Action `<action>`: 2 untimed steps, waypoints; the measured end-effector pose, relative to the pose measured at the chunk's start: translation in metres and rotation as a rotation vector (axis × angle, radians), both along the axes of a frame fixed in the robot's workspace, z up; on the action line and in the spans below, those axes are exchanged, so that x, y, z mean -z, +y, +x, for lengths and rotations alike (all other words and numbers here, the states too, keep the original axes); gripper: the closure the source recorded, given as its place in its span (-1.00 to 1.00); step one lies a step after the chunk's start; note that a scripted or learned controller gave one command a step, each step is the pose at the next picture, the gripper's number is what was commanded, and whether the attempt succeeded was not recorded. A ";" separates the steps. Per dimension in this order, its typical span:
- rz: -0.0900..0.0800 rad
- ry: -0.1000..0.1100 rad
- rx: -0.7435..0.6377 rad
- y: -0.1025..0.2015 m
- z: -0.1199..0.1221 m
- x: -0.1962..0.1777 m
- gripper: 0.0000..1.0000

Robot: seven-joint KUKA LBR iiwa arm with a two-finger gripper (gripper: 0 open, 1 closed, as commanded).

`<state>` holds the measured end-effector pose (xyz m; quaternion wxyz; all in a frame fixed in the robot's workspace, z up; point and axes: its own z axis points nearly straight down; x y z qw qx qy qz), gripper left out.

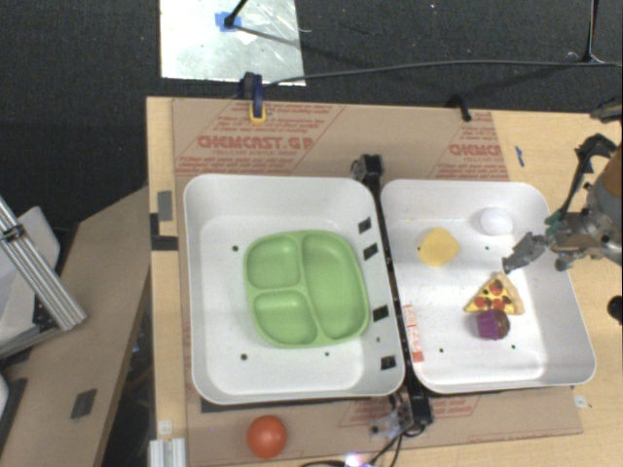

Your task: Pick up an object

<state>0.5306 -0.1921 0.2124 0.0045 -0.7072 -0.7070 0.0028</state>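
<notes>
While reaching in low over the right bin [545,358], gripper [519,254] apparently open and empty, poised just above the pizza-slice toy [494,296], likely lining up for a grab.

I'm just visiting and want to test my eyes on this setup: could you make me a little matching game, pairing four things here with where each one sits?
Things:
1. green divided plate
2. yellow block
3. pizza slice toy
4. orange ball

Places:
A. on the bench, in front of the left bin
B. in the right bin, beside a purple piece
C. in the left bin
D. in the right bin, near its middle divider side

Pairs: 1-C, 2-D, 3-B, 4-A
</notes>
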 end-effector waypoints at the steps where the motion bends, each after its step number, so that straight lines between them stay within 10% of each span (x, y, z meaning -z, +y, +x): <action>1: -0.003 -0.012 -0.003 0.000 0.003 -0.007 -1.00; 2: -0.001 -0.007 -0.002 0.000 0.002 0.056 -1.00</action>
